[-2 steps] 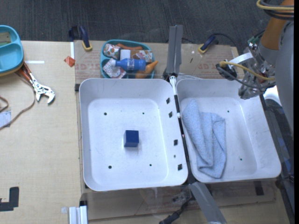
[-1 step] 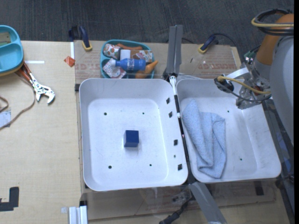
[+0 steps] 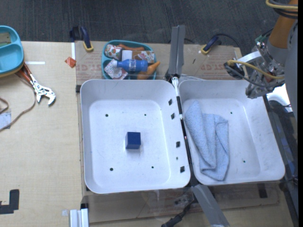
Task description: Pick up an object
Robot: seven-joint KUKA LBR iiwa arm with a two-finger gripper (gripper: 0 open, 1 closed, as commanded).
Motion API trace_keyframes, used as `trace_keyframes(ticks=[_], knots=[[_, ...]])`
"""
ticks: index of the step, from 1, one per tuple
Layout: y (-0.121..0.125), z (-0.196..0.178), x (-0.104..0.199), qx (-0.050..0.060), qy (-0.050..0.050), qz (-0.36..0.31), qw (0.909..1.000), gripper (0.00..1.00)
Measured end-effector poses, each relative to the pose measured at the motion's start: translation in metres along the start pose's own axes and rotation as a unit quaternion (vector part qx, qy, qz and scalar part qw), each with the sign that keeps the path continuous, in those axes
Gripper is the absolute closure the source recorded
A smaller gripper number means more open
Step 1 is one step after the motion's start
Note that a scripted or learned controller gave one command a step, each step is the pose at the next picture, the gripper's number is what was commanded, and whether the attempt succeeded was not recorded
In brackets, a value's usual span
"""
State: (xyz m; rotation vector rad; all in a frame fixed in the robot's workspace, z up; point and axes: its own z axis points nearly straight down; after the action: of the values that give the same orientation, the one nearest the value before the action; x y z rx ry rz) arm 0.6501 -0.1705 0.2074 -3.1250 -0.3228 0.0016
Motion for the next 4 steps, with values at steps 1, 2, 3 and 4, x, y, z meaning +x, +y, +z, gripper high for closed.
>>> trace_keyframes(ticks=[1,2,3,4], knots=[[-0.027,0.092,-0.056,0.001,-0.002,0.001,1.0000,1.00],[0.012,-0.001,-0.032,0.000,0.000,0.001,1.0000,1.00],[-0.014,0.084,-0.016,0.001,-0.002,0.000,1.0000,1.00],[-0.023,0.009,-0.010,0.000,0.000,-0.066,0.9978,1.00]])
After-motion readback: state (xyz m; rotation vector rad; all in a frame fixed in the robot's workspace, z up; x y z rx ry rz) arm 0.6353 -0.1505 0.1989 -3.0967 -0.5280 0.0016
